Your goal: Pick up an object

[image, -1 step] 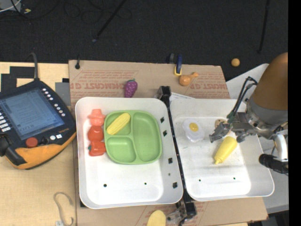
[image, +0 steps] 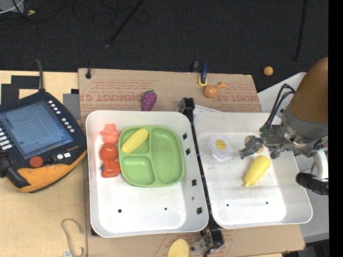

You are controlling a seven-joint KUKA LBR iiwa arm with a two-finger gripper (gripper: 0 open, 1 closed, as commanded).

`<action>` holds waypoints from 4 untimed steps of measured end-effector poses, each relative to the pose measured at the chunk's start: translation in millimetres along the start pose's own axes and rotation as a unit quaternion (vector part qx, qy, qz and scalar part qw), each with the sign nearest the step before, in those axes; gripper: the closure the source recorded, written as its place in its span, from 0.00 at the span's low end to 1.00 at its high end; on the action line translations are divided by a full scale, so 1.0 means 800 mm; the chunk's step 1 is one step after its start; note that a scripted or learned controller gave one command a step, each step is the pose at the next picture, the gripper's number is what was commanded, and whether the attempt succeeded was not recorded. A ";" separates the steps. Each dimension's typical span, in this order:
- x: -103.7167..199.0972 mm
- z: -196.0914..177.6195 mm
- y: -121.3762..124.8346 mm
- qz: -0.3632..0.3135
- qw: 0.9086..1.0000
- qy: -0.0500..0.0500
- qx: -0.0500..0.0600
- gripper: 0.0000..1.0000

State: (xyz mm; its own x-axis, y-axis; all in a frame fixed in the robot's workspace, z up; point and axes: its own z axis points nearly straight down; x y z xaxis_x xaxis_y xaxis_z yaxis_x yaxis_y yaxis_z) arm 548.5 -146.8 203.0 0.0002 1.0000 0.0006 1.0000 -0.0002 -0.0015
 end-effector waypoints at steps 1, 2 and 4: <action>-0.005 0.057 0.001 0.000 1.000 0.001 0.003 0.00; -0.002 0.109 0.006 -0.001 1.000 -0.001 -0.008 0.00; -0.009 0.103 0.014 0.003 1.000 -0.006 -0.018 1.00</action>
State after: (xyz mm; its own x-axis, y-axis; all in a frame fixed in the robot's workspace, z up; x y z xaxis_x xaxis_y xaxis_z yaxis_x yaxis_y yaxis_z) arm 559.9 -153.7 120.4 0.0068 0.9999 -0.0105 0.9994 -0.0064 0.0344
